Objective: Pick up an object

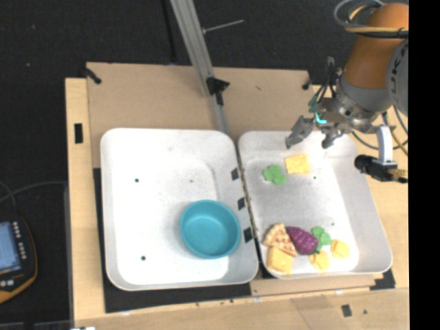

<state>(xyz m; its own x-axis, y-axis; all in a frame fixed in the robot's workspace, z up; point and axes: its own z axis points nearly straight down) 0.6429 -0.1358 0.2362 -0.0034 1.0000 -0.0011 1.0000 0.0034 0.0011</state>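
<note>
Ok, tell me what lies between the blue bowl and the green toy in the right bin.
In the camera view, between the blue bowl and the green toy lie bare bin floor and the two bins' adjoining rims.

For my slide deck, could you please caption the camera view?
Open tool above the right bin, near a yellow block; a blue bowl sits in the left bin.

Gripper (315, 135) hangs with fingers spread over the right bin (357, 205) at its 12 o'clock edge, holding nothing; a yellow piece (298, 164) lies just beside it toward 7 o'clock; blue bowl (210, 228) sits in the left bin (137, 205) at 5 o'clock
</note>
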